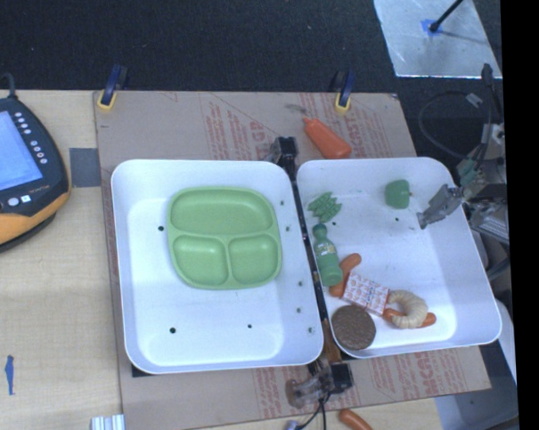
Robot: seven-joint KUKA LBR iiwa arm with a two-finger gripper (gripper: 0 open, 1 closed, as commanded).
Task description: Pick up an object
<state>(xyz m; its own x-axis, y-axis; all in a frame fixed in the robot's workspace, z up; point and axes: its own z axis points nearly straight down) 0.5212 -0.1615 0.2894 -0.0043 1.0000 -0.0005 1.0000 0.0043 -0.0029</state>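
Note:
The right bin (450,273) holds several small items. A green block (397,193) sits near its far right. A leafy green piece (323,206), a green bottle (326,256) and a small orange piece (347,269) lie along its left wall. A printed pink-and-white box (367,294), a curled shrimp-like toy (409,309) and a brown disc (354,327) rest near the front. My gripper (437,207) hangs over the bin's right side, just right of and slightly nearer than the green block, apart from it. I see nothing held in it.
The left bin (143,286) carries a green divided plate (224,236). An orange carrot toy (327,138) lies on the cardboard behind the right bin, and another orange piece (360,422) lies in front. A teach pendant (13,172) sits at far left.

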